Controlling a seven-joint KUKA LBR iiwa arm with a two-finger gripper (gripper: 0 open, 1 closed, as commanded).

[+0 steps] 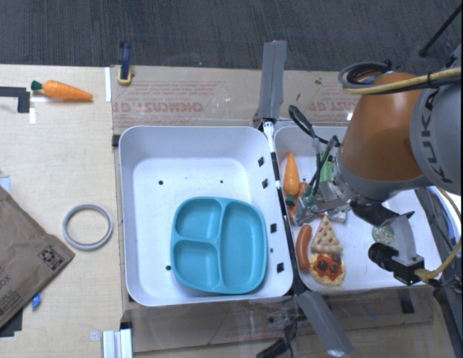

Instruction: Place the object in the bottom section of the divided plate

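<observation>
The arm's orange band [380,136] looms over the right bin [429,274]; gripper [315,200], jaw state indiscernible, hangs just above the pizza slice [326,239], right of the divided plate [218,245].

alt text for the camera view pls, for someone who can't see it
A grey and orange robot arm reaches over the right white bin, above a toy carrot, hot dog and pizza slice. The left bin holds a blue divided plate.

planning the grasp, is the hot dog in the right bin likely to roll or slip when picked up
The hot dog looks long and round, so it may roll if nudged sideways. Its glossy skin suggests it may slip. It lies close against the pizza slice, leaving little finger room.
</observation>
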